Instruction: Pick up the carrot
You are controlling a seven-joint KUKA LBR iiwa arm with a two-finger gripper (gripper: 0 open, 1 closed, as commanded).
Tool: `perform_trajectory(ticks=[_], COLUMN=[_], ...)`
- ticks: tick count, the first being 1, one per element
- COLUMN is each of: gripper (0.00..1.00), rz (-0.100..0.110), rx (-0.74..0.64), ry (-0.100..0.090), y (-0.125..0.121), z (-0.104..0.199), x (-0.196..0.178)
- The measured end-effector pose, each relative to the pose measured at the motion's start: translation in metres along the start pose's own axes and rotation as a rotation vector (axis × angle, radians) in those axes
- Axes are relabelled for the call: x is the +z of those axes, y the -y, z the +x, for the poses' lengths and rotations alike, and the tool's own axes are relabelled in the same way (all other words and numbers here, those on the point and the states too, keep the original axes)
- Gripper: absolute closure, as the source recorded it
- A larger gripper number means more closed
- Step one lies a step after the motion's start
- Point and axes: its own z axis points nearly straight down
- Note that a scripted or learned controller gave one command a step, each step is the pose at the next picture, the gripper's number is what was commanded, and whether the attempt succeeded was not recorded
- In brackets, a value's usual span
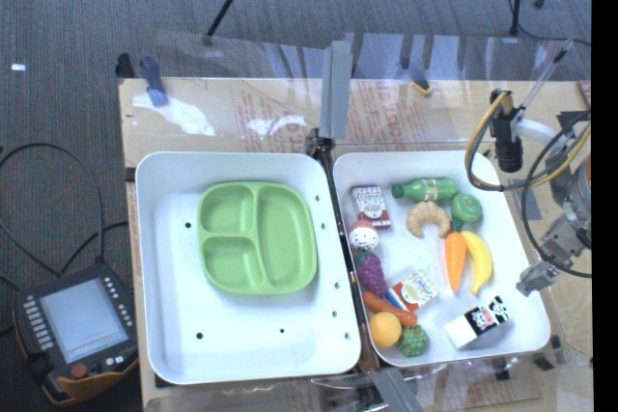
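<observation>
The carrot (455, 261) is orange with a green top. It lies lengthwise in the right bin (530, 323), between a croissant (429, 220) and a yellow banana (477, 261), touching the banana. My gripper (538, 277) hangs at the bin's right rim, to the right of the carrot and well apart from it, with nothing seen in it. The grey arm behind it runs off the view's right side.
Around the carrot lie a green bottle (425, 189), a green pepper (467, 207), a red can (371, 206), purple grapes (372, 273), a snack packet (415, 288), an orange (385, 329), broccoli (413, 341) and a cow-print carton (478, 321). The left bin (174, 304) holds a green divided plate (258, 236).
</observation>
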Motion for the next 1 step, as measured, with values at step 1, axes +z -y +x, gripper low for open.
perform_trajectory(ticks=[1], gripper=[1.0], rz=[0.0], rx=[-0.232], ry=[0.005], y=[0.0088], z=[0.0124], x=[0.0111])
